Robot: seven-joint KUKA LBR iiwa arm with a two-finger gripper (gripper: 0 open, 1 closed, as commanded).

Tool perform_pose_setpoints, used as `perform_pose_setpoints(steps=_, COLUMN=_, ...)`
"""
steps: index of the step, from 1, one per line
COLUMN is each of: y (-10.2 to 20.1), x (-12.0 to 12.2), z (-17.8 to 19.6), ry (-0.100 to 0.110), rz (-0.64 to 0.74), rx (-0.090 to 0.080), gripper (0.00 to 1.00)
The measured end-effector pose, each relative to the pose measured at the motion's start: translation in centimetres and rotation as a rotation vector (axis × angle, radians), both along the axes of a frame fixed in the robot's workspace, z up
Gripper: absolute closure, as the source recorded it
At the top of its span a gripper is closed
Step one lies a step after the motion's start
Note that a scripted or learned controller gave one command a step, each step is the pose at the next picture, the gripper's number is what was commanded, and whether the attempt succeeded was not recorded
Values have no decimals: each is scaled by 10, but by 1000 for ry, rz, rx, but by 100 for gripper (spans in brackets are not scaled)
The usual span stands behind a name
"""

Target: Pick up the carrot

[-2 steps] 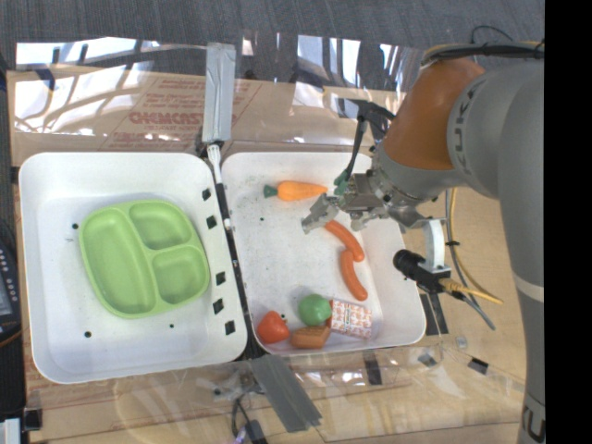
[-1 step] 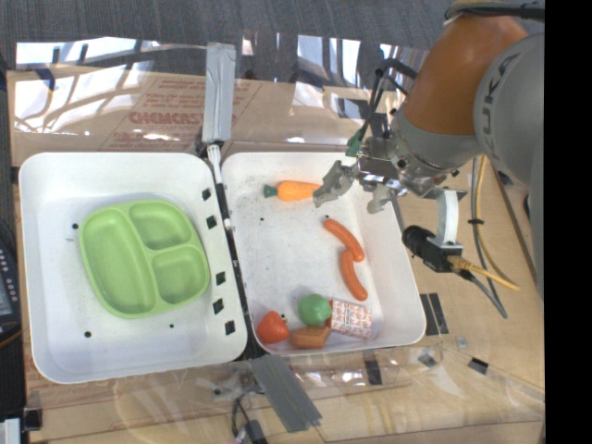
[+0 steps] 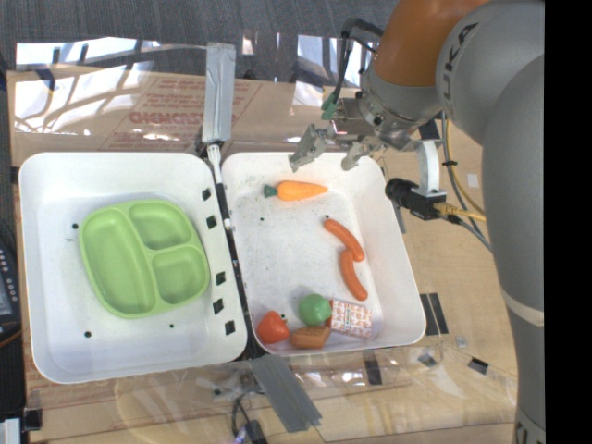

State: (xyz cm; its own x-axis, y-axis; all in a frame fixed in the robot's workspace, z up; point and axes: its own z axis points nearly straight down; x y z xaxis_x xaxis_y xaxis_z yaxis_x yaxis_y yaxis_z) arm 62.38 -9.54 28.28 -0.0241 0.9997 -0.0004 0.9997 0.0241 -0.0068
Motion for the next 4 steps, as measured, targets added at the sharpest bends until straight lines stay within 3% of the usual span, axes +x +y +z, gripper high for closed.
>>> perform_pose_setpoints(steps=1, y=-41, x=23, z=-108, ry=5, rz=-19, rx=1, gripper=0)
perform_pose_setpoints(steps=2, y=-60, x=34, z=-194, ry=-2, rz=-92, rx=0, gripper=0)
perform_pose_setpoints(steps=3, y=-108, x=34, z=-176, ry=-3, rz=374, rx=2, gripper=0)
perform_pose_setpoints(steps=4, y=-49, x=33, z=-195, ry=1, rz=215, rx=4, gripper=0)
